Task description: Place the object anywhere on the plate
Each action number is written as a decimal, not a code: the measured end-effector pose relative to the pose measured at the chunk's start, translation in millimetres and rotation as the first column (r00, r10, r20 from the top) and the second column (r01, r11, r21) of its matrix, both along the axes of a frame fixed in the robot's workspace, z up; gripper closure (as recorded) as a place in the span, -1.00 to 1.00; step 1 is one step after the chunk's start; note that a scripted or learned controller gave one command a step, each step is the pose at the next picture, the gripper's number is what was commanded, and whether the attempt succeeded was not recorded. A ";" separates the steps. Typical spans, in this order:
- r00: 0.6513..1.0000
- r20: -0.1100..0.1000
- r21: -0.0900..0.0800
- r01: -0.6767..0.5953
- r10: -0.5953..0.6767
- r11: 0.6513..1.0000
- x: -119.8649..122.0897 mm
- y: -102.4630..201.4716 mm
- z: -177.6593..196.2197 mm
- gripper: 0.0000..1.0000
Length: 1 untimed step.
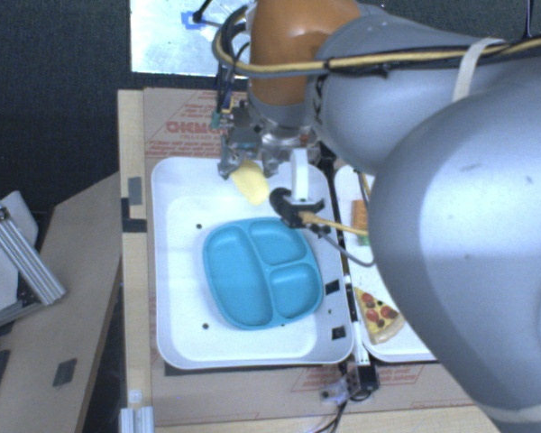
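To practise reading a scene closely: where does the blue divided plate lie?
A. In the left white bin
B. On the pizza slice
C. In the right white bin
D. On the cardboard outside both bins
A: the blue divided plate rests flat inside the left white bin, while the pizza slice lies in the right-hand bin.

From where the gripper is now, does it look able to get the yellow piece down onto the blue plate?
Probably yes. The gripper hangs above the left bin's far end with the yellow object at its tips, and the blue plate lies just beside it, with nothing between.
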State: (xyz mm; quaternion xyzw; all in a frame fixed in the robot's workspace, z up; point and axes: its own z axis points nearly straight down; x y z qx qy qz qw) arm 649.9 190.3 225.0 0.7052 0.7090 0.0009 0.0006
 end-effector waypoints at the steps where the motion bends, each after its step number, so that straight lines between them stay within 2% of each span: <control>1: 1.000 0.000 -0.001 0.000 0.000 1.000 -0.1 -0.1 -0.1 -1.00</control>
